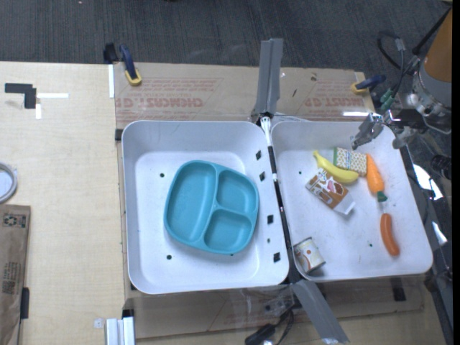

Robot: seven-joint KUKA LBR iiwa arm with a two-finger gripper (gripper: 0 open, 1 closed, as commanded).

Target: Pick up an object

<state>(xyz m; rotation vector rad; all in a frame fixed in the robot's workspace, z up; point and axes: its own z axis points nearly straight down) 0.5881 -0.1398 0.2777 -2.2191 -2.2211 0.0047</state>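
The right bin (345, 263) holds several objects. A yellow banana (333, 168) lies against a small green and yellow box (351, 159). An orange carrot (374, 179) is to the right of them, and an orange-red sausage (389, 234) lies nearer the front right. A brown and white carton (328, 191) sits near the middle, and a small can (309, 254) is at the front left corner. My gripper (379, 138) hangs open above the bin's back right corner, just behind the box and carrot, with nothing between its fingers.
The left bin (134, 214) bears a blue divided plate (212, 207). A grey divider post (269, 77) stands behind the seam between the bins. Clamps sit on the cardboard at the back left (129, 65) and back right (368, 85).
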